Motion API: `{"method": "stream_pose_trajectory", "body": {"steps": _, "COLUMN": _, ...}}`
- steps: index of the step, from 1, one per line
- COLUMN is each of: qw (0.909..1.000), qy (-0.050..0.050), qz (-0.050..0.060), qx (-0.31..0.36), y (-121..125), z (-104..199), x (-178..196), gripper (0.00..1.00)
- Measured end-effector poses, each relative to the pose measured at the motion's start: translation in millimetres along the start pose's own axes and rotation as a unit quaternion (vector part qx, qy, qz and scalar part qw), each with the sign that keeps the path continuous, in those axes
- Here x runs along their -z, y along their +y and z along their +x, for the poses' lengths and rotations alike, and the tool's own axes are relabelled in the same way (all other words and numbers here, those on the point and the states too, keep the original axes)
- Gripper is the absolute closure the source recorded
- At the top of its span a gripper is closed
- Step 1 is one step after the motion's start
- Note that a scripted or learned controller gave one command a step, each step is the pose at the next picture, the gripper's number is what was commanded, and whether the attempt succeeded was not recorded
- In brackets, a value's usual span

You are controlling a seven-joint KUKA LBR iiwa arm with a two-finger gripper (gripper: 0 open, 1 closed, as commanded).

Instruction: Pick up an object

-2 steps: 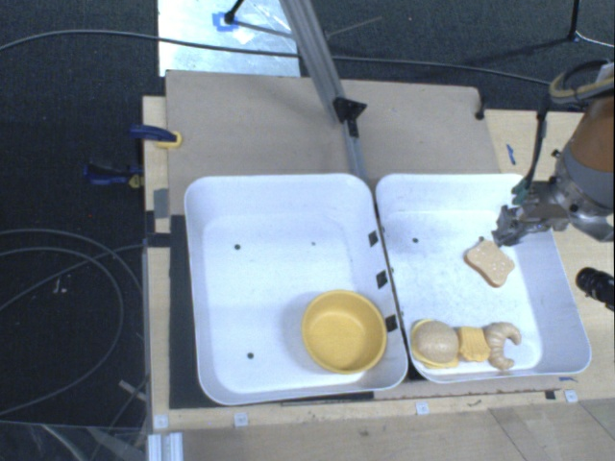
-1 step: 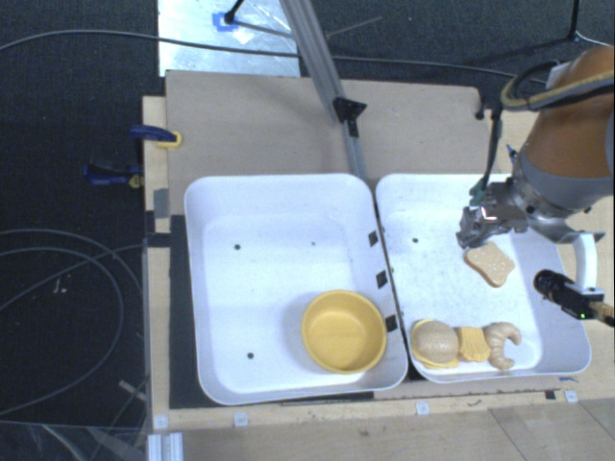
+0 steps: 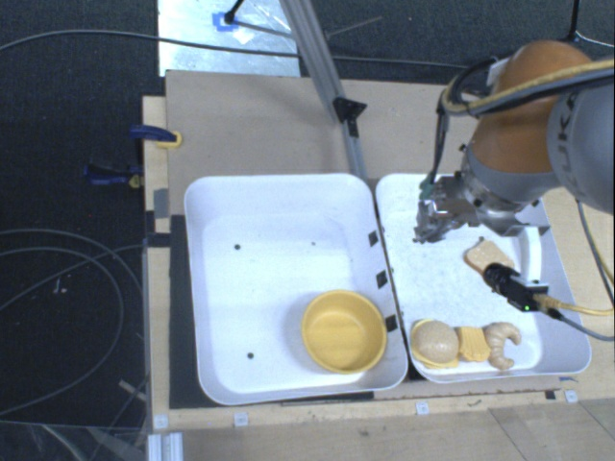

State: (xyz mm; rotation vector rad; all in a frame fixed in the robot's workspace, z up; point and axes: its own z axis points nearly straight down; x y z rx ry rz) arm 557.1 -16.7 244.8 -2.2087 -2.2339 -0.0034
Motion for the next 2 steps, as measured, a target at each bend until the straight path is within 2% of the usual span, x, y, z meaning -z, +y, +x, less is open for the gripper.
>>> {"method": "stream_pose_trajectory", "body": {"steps": 2, "qw": 1.0, "qy": 0.0, "qz": -0.001, "qx": 0.0, "y": 24, "z": 109, "x": 2, "gripper": 1.0}}
